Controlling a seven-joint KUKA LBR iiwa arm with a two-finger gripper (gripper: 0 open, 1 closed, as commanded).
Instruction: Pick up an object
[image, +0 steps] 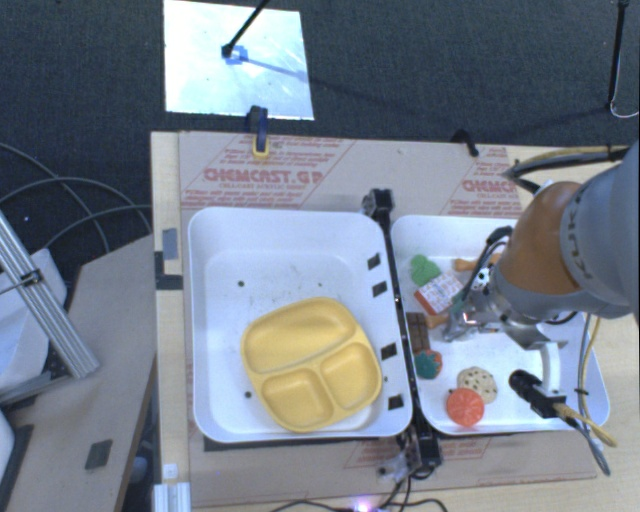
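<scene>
1. Over the right bin (600, 405), the grey arm reaches in from three o'clock, its orange band just above the wrist, and the gripper (458, 325) hangs low near the bin's centre-left.
2. Whether the pincer is released or clenched cannot be told; its tip is small and dark against the clutter.
3. Just at eleven o'clock of the gripper lies a red-and-white patterned box (437, 294), so near that contact cannot be judged.
4. A green toy (425, 269) sits at twelve o'clock of that box, toward the bin's far edge.
5. A small orange piece (463, 265) lies at two o'clock of the box, beside the arm.
6. A teal round item (428, 364) rests at seven o'clock of the gripper, by the bin's left wall.
7. A chocolate-chip cookie (477, 381) lies at five o'clock of the gripper, with a red-orange round item (465, 406) touching it at its six o'clock.
8. The left bin (215, 300) holds a yellow divided tray (312, 362), tilted, at its five o'clock part.
</scene>
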